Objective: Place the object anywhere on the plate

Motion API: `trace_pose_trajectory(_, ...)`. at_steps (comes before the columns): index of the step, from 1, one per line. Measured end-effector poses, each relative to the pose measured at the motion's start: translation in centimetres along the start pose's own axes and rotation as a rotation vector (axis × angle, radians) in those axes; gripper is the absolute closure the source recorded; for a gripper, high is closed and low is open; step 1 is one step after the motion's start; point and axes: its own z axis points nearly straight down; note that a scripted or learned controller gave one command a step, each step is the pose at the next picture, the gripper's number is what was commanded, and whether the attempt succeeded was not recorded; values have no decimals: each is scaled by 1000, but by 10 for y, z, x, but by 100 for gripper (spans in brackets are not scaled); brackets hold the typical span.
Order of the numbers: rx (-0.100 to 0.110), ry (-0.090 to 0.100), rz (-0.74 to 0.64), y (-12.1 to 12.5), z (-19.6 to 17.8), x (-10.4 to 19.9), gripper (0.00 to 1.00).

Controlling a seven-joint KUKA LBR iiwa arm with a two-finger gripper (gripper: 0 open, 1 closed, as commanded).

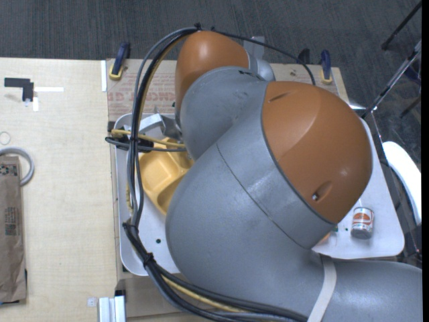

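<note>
My grey and orange arm (268, 173) covers most of both bins. A yellow plate (155, 176) shows partly in the left bin (127, 247), under the arm. A small can (362, 222) with an orange label and a silver lid stands in the right bin (389, 240), near its right edge. The gripper is hidden beneath the arm's body, somewhere over the left bin.
Black cables (144, 99) loop from the arm over the left bin's far side. A wooden bench top (60, 180) lies to the left, with a brown paper bag (12, 227) at its left edge. Blue clamps (121, 54) hold a cardboard sheet behind the bins.
</note>
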Motion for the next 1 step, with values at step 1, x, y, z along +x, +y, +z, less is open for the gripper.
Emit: trace_pose_trajectory(1,-2,23,60,7,-62,-1,0)
